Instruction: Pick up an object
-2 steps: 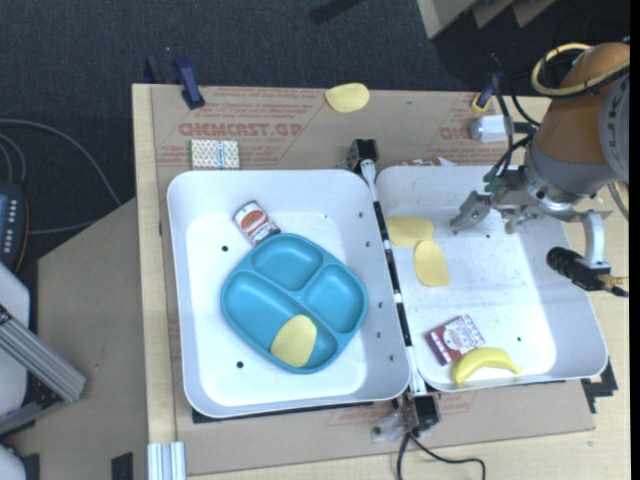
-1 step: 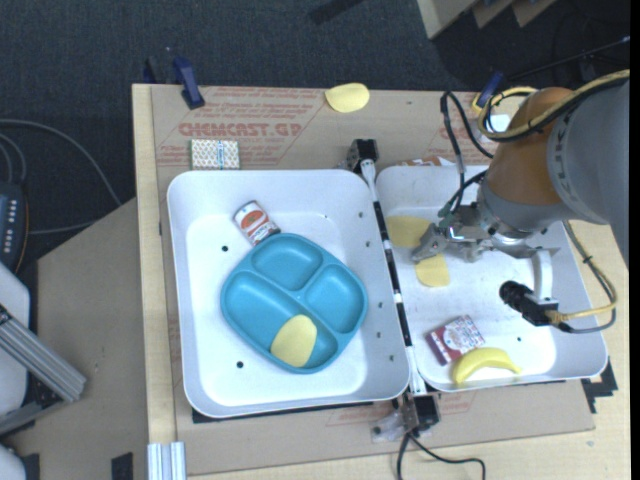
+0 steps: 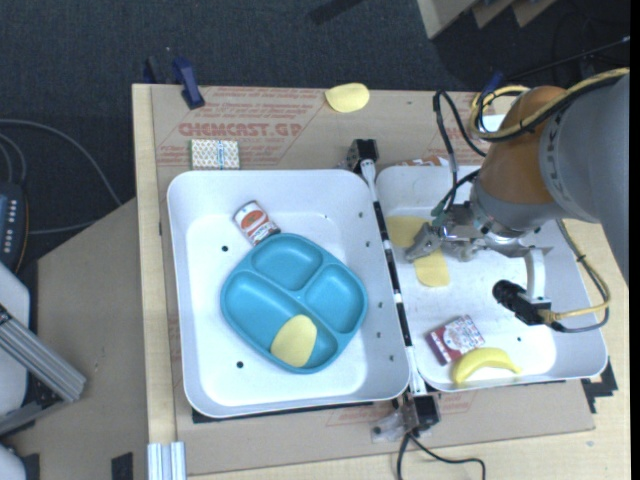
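My gripper [image 3: 447,240] hangs low over the upper left part of the right bin [image 3: 575,360]. Right beside it lie two pale yellow pieces, one [image 3: 402,230] to its left against the bin wall and one [image 3: 432,271] just below it. I see nothing held in the gripper. Nearer the front of this bin lie a red packet [image 3: 455,338] and a yellow banana [image 3: 485,365]. The left bin [image 3: 190,268] holds a blue divided plate [image 3: 290,298] with a yellow lump [image 3: 294,340] in its front section, and a small red and white can [image 3: 255,222].
The grey arm with its orange band [image 3: 520,158] covers the right bin's back right. A black part on a cable [image 3: 520,303] sits over the bin's right side. Outside the bins lie a yellow piece [image 3: 347,97], a blue clip [image 3: 187,83] and a patterned packet [image 3: 215,153].
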You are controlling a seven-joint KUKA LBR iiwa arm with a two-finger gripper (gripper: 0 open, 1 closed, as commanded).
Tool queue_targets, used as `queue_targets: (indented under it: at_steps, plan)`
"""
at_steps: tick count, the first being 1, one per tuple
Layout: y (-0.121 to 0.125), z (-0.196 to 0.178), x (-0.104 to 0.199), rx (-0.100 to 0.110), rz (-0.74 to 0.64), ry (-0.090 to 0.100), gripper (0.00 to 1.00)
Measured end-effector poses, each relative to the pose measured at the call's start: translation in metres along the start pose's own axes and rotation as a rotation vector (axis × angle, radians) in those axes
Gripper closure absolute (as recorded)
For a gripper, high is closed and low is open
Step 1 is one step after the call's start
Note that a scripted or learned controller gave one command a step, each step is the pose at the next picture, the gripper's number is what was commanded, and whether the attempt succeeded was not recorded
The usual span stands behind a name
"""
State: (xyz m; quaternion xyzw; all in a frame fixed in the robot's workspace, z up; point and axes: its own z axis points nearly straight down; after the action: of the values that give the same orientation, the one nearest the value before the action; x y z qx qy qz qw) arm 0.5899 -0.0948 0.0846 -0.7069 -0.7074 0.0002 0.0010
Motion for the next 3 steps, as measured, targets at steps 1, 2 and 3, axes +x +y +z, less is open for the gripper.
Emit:
queue_targets:
  at_steps: [1,2,3]
  plan:
    - [-0.004,0.0,-0.003,0.001,0.001,0.0,0.0]
    - [-0.002,0.0,-0.003,-0.002,0.001,-0.001,0.0]
    - [-0.014,0.0,-0.002,0.001,0.002,0.0,0.0]
